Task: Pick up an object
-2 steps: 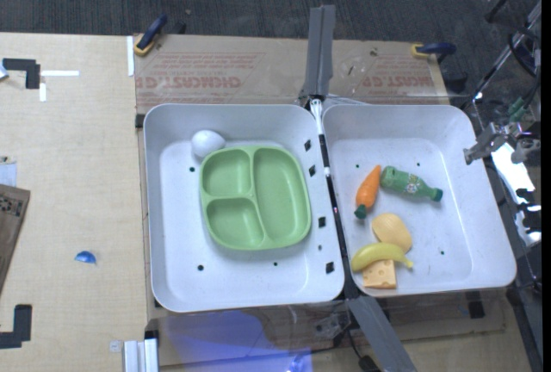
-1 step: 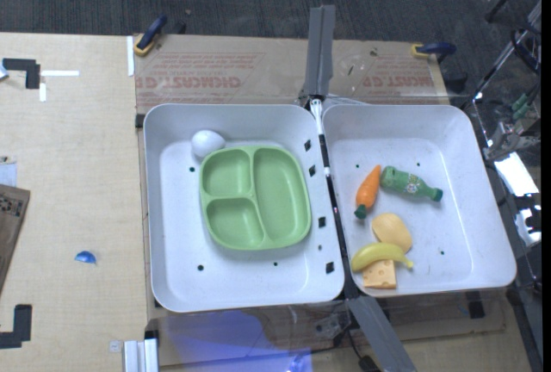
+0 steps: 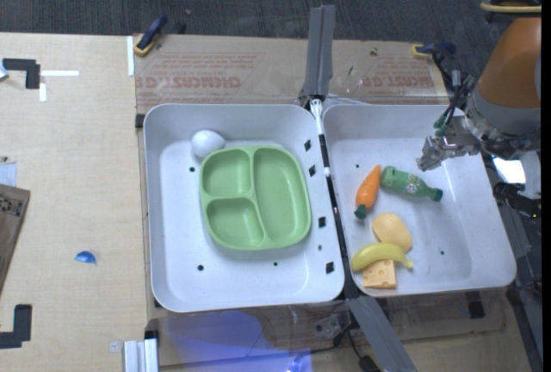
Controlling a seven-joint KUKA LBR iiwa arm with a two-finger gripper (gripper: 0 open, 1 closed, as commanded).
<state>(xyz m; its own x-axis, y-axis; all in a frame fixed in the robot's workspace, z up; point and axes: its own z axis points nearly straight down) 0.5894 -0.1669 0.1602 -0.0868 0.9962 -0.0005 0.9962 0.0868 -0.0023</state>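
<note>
Gripper (image 3: 433,157), finger state indeterminate, hovers over right bin (image 3: 482,263), just beside green bottle (image 3: 411,184).

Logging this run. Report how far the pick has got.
Done: nothing lifted; carrot, green bottle, banana and cheese wedge all lie in the right bin. In hand: the gripper hangs above the bottle, carrying nothing. Left: descend, grasp, lift.
</note>
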